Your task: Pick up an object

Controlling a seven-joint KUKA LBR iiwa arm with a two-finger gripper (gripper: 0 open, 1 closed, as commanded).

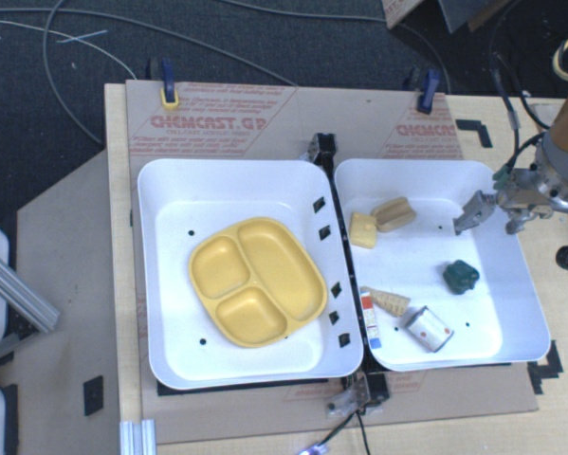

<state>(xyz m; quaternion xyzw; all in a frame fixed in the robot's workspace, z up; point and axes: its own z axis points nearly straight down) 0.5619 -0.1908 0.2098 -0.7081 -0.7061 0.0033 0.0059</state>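
On the left of the frame, you had the left bin holding only a yellow divided tray, lying flat near its middle. That tray was well apart from the arm, so it looked an unlikely target for this try.

Moving right across the divider, the right bin carried the small things. Near its upper left lay a pale yellow block touching a tan piece. Lower down, against the bin's left wall, you had a thin red-and-white stick, a ridged cream cone just beside it, and a short silver can tilted on its side toward the lower middle. A dark green lump sat alone toward the bin's right side, clear of the others.

At the far right of the frame, the gripper hung over the bin's upper right corner. Its fingers appeared spread, with nothing between them, though the slant made this hard to judge for certain.

By my reading, you were at the approach step: no object had been grasped. The green lump was the nearest candidate, sitting below and slightly left of the gripper in the frame. The next move would call for carrying the gripper over it, descending with the jaws either side, then closing.
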